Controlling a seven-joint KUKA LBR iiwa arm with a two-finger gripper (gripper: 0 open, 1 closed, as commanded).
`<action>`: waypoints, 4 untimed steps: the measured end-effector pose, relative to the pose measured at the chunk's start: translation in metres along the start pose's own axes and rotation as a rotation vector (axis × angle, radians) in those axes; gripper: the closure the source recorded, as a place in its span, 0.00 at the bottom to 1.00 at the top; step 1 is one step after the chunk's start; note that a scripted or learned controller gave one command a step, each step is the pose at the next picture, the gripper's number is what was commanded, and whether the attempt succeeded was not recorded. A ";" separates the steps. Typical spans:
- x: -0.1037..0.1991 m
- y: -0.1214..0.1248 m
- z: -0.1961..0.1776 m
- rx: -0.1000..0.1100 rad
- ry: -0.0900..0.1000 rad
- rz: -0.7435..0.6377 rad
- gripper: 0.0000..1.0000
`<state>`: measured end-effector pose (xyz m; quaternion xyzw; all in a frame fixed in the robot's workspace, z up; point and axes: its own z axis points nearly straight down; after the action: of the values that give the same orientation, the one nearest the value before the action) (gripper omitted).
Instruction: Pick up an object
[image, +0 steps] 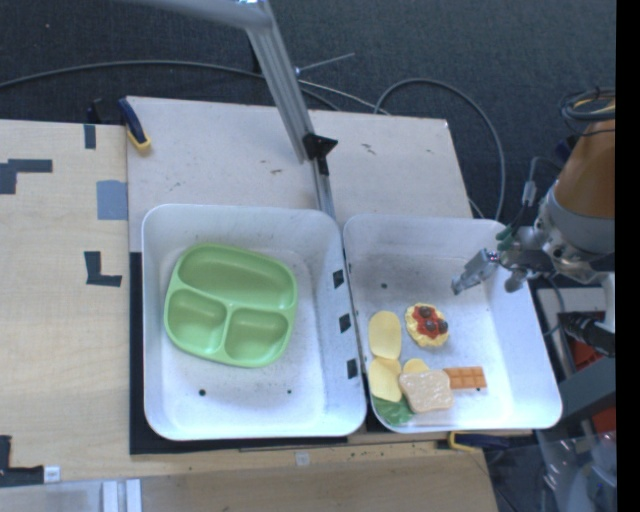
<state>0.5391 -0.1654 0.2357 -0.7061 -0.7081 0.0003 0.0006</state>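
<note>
Smooth three-part green plate (231, 304) fills the left bin; right of it, metal gripper (489, 270) hovers, fingers apart, holding nothing.

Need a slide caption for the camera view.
Gripper hovers over right bin above toy food; green plate sits in left bin.

Two bins sit side by side on the surface (230, 150). The left bin (160, 400) holds a divided plate (231, 304), lying toward its left half. The right bin (520, 390) holds a cluster of toy food at its near left corner: two slices (385, 335) along the left wall, a small tart (427, 324) to their right, toast (429, 392) nearer the front, and a wafer (465, 378) just right of the toast. The hand (490, 270) hangs over the right bin's far right part, apart from the food.
</note>
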 end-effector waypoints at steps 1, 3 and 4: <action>0.000 0.000 0.000 0.000 0.000 0.000 0.00; -0.002 -0.009 0.089 0.005 0.000 0.002 0.00; -0.001 -0.010 0.143 0.007 0.001 0.001 0.00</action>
<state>0.5287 -0.1666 0.0927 -0.7066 -0.7076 0.0023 0.0033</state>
